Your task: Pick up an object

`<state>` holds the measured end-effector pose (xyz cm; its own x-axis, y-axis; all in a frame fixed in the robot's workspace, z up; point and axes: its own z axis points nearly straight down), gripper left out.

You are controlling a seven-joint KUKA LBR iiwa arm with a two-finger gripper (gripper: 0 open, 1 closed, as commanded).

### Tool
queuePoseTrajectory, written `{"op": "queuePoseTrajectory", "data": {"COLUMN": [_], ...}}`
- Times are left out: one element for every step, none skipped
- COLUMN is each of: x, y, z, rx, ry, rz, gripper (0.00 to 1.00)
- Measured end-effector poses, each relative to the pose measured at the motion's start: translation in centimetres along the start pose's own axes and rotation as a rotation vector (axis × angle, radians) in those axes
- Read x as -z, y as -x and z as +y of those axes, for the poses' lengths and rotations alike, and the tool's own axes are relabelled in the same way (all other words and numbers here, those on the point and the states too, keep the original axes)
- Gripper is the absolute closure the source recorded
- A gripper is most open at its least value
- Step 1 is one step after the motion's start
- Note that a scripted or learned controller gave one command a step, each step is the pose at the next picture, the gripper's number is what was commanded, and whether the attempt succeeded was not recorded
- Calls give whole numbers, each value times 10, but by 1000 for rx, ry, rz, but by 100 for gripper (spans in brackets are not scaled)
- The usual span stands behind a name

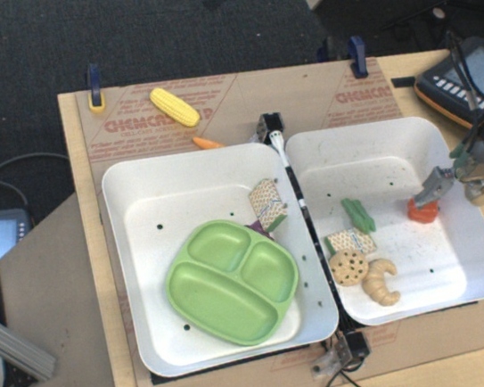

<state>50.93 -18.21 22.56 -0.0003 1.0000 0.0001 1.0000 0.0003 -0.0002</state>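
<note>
**Red object: pickup not yet shown complete**

Left bin (pixel 133 249): green plate (pixel 231 280), patterned packet (pixel 267 202). Right bin (pixel 471 276): cookie (pixel 347 266), croissant (pixel 381 282), green piece (pixel 358 214), red object (pixel 422 211) resting on the floor. Gripper (pixel 435 186) touches it; whether its fingers are clenched, I cannot tell. Lift remains.

Cardboard-topped bench (pixel 131 114), two white bins (pixel 133 249), yellow corn (pixel 174 106)

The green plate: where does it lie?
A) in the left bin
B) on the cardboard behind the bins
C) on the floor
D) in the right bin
A: the green plate lies flat inside the left bin, beside the divider between the bins.
</note>
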Motion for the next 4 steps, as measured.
{"op": "queuePoseTrajectory", "data": {"x": [-123,-139,-141,-130], "y": [-15,-70,-92,-91], "z": [37,79,113,112], "rx": [5,6,4,2], "ry": [14,4,5,5], "rz": [1,-1,-1,-2], "gripper": [0,0,0,100]}}
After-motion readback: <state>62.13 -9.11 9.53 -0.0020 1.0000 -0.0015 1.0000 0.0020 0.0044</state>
